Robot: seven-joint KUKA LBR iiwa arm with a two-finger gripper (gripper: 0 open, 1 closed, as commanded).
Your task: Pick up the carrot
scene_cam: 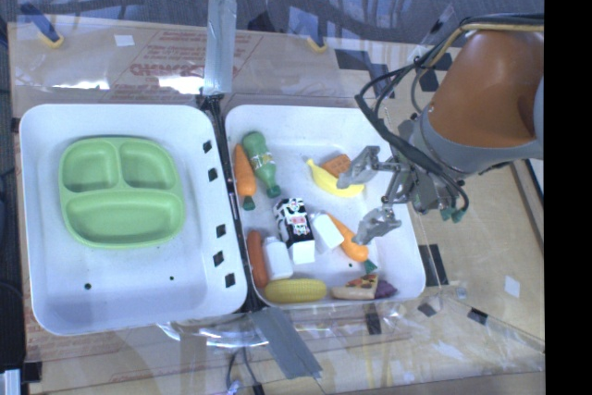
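Tool (368,191) gapes wide, gripping nothing, near the right bin's (407,247) right wall — carrot (349,241) just below.

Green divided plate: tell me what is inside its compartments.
The green divided plate lies in the left bin. All three compartments show bare green, nothing in them. Whatever is beneath the plate is hidden.

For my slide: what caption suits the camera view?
Open gripper hovers over the right bin, beside a carrot; green plate sits left.

White block (326,230) crowds carrot (349,241); right side open.
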